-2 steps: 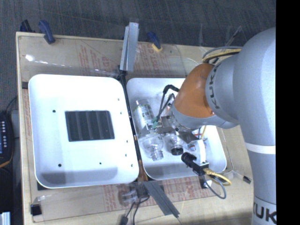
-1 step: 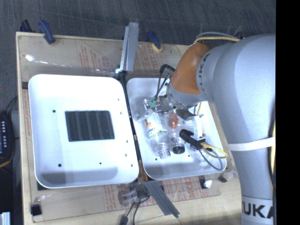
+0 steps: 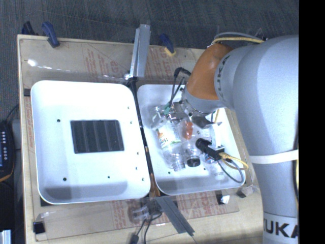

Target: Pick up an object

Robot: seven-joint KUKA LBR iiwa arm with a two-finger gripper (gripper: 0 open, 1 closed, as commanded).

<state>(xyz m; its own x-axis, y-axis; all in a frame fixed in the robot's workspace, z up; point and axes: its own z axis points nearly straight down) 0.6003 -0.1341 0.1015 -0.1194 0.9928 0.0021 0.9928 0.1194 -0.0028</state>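
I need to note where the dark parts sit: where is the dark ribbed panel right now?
The dark ribbed panel lies flat in the middle of the left bin, well away from the arm over the right bin.

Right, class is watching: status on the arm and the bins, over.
Gripper low in right bin, fingers unclear. Small clear and dark objects clustered beneath it; none seen held. Left bin has a dark grate.

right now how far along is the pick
Done: the arm has reached over the right bin. In hand: the gripper sits low among the clutter there, grip unclear. Left: lifting an object out; nothing visibly raised yet.
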